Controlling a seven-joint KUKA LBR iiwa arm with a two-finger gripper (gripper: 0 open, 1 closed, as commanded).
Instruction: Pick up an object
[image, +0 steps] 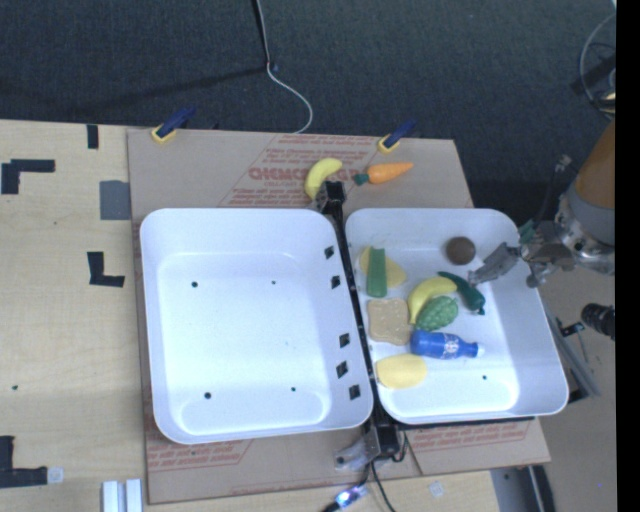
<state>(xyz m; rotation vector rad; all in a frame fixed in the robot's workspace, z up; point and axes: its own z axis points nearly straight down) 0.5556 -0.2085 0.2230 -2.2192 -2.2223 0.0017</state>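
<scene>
We see the grey two-finger gripper (497, 262) over the right shallow white bin (500, 398), near a round brown ball (460, 249); whether it is clenched, we cannot tell.

Bright even overhead light, soft shadows, mild glare on white bins (240, 225), slightly soft focus

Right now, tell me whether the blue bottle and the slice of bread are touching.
Cannot tell. In the camera view the blue bottle lies just below and right of the slice of bread; their edges run so close that neither contact nor a gap shows plainly.
</scene>
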